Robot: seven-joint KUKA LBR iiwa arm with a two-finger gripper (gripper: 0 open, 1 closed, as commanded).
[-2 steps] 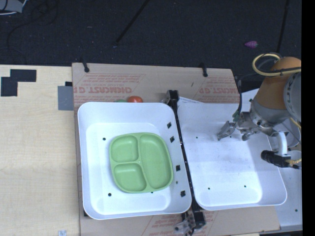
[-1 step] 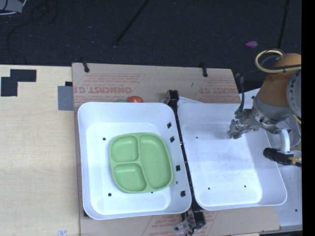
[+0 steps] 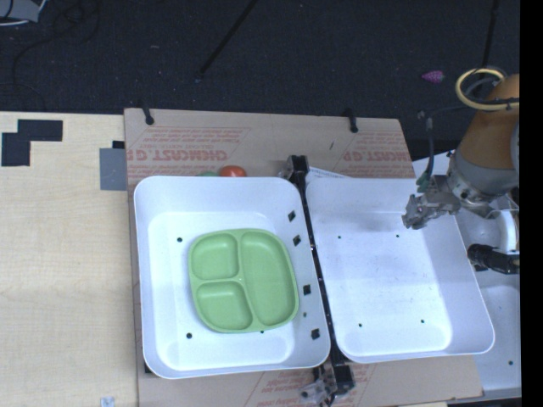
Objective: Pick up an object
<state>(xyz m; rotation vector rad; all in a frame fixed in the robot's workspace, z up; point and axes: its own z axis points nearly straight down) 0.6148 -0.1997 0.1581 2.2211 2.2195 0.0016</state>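
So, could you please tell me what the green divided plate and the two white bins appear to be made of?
The green plate looks like matte moulded plastic: uniform pale green, soft rounded dividers, no glare. The left bin and right bin look like smooth white plastic, thin-walled with rounded corners, though coated metal cannot be ruled out.

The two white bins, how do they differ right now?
The left bin holds a green divided plate; the right bin has none. The gripper hangs over the right bin's far right edge, away from the left bin. Both bins are shallow and white, side by side.
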